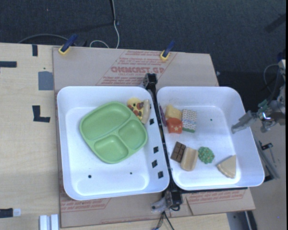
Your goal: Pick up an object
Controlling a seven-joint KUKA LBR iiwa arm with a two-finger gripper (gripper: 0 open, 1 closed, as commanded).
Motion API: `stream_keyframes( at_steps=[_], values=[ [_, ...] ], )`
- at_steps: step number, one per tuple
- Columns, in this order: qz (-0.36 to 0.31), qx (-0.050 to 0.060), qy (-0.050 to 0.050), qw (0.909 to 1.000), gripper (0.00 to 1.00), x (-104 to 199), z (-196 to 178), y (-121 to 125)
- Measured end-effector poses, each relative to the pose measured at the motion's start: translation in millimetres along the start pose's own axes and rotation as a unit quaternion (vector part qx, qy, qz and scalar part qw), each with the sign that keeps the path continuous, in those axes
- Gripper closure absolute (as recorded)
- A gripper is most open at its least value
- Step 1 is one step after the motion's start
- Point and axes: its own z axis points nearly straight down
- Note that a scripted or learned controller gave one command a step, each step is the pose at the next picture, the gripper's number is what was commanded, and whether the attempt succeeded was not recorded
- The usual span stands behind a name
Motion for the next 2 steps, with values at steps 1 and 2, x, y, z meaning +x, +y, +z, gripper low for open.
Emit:
stream_keyframes(
  at_steps=[1,2],
  values=[
    [-0.003,0.005,0.003,1.0000,0.00,67.6,126.5,12.2],
    [0.001,-0.009,-0.006,0.9999,0.00,109.5,186.4,2.6]
  ],
)
